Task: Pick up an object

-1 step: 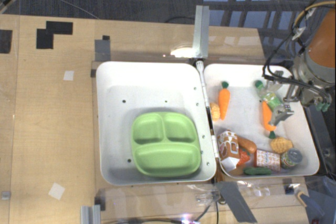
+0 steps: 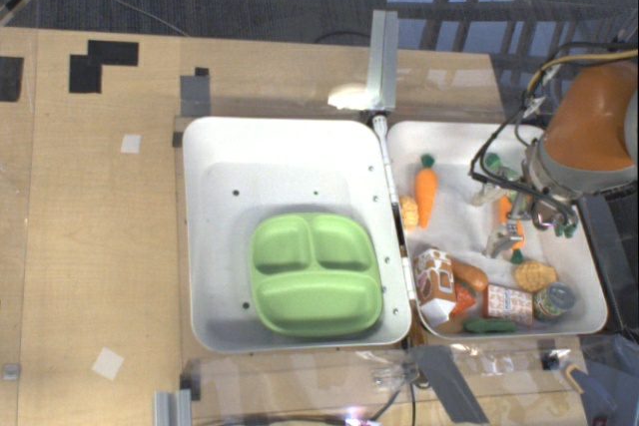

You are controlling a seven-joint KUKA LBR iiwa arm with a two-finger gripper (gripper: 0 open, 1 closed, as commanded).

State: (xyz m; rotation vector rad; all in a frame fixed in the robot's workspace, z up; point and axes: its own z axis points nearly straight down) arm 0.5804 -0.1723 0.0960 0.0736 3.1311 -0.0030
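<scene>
Holding green tray (image 2: 316,272), left bin (image 2: 215,214).

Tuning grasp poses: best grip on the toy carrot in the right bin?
Probably the carrot at mid-body, coming straight down, fingers closing across its width. It lies flat, lengthwise, green top away from the camera, with bare floor of the right bin on its right side. A corn-like piece crowds its lower left.

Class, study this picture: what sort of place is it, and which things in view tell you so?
Probably a robotics lab test bench, not a kitchen. A robot arm reaches over two white bins; one holds a green divided plate, the other toy food such as a carrot, and cables run about.
</scene>
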